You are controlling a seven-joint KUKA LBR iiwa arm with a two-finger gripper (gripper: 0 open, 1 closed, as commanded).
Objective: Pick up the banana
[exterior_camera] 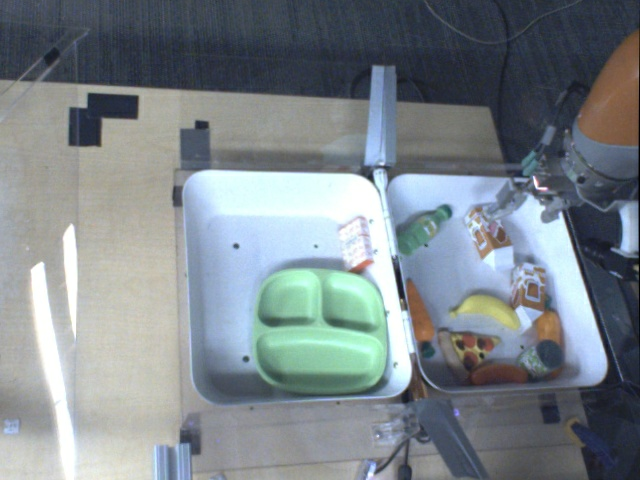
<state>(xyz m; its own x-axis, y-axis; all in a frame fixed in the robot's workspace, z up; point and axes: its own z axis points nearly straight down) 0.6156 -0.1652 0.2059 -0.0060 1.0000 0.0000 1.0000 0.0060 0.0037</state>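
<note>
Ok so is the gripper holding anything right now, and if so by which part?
Nothing is held. The gripper hangs over the right bin's far edge with nothing between its fingers, and the banana lies apart from it in the bin.

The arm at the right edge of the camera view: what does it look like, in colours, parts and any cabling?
The arm shows a broad orange band, with a grey ring below it. Under that sits a darker wrist section with small teal accents and what looks like thin cabling at its side. The gripper is pale grey metal, slim against the wrist; its finer detail is too blurred to make out.
</note>
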